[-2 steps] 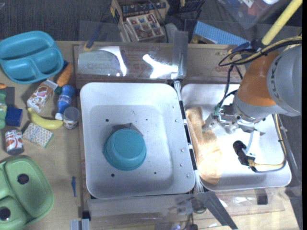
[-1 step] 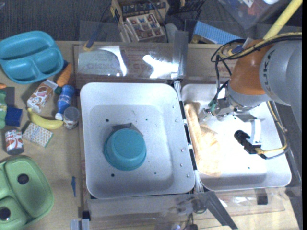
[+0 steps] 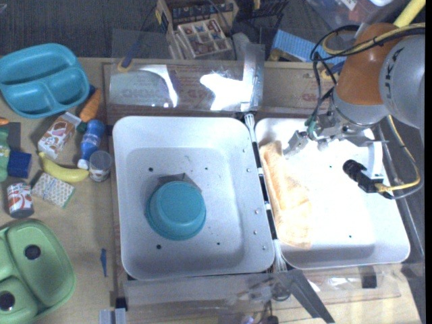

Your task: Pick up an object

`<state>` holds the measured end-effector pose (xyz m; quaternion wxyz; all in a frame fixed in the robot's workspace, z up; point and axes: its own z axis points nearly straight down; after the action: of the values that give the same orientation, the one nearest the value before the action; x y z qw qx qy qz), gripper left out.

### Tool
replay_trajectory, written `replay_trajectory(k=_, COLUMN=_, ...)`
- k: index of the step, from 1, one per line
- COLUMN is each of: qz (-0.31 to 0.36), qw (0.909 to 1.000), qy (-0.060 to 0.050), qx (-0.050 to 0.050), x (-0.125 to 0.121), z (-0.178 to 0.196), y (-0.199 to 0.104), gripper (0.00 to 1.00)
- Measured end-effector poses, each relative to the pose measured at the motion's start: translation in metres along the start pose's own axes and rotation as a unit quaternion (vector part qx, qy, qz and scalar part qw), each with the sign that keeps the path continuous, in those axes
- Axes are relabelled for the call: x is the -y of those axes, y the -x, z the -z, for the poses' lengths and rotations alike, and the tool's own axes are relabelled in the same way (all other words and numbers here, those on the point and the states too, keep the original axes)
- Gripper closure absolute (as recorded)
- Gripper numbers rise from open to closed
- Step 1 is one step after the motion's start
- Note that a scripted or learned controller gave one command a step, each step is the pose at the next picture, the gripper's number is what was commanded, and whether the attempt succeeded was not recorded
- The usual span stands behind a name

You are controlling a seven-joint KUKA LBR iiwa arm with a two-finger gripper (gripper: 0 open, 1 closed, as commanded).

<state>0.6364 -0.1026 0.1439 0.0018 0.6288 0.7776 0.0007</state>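
Teal bowl (image 3: 176,210) upside down in left bin (image 3: 128,154) | orange cloth (image 3: 287,198) in right bin (image 3: 388,238) | gripper (image 3: 297,142) state: cannot tell

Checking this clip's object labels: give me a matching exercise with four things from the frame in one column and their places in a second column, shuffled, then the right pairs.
Things:
1. teal bowl
2. pale orange cloth
3. banana
4. blue divided tray

Places:
A. on the bench, far left corner at the top of the view
B. in the left bin, upside down
C. on the bench left of the bins, beside a small can
D. in the right bin, along its left wall

Pairs: 1-B, 2-D, 3-C, 4-A
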Motion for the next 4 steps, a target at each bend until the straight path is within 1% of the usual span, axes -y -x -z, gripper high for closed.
replay_trajectory(k=1, qz=-0.003, qw=1.0000, qy=0.001, qx=0.001, x=0.028, z=0.018, y=0.089, gripper=0.00)
replay_trajectory(k=2, qz=-0.025, qw=0.9997, qy=-0.001, qx=-0.001, x=0.044, z=-0.018, y=0.027, gripper=0.00)
replay_trajectory(k=3, qz=-0.081, qw=0.9968, qy=0.000, qx=0.001, x=-0.023, z=-0.041, y=0.040, gripper=0.00)
replay_trajectory(k=4, qz=-0.110, qw=0.9939, qy=0.000, qx=0.001, x=0.014, z=0.030, y=0.106, gripper=0.00)
